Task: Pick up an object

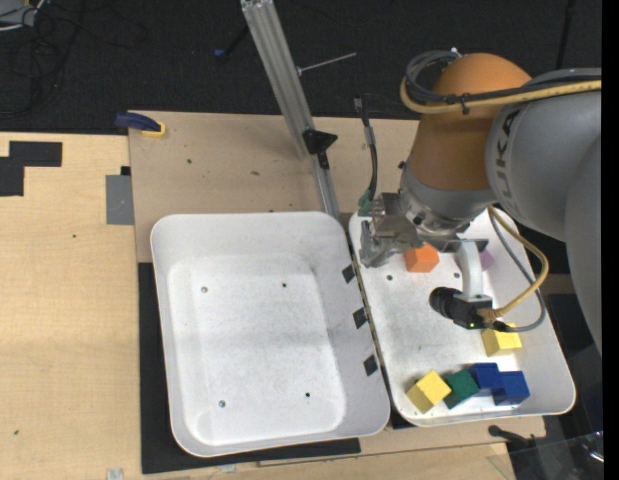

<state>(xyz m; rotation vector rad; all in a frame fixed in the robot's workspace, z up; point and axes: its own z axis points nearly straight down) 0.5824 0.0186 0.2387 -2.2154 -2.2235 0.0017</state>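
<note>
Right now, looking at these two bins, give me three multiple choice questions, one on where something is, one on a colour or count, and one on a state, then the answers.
1. Where is the gripper?
A. over the right bin's upper left corner
B. over the left bin's middle
C. off the bench

2. What colour is the block right beside the gripper?
A. blue
B. orange
C. green

3. How do the yellow, green and blue blocks lie near the right bin's lower edge?
A. stacked in a tower
B. spread into separate corners
C. clustered side by side

Answers:
1 A, it hangs just right of the divide between the bins.
2 B, an orange block sits there.
3 C, they lie in a row on the floor.
</note>
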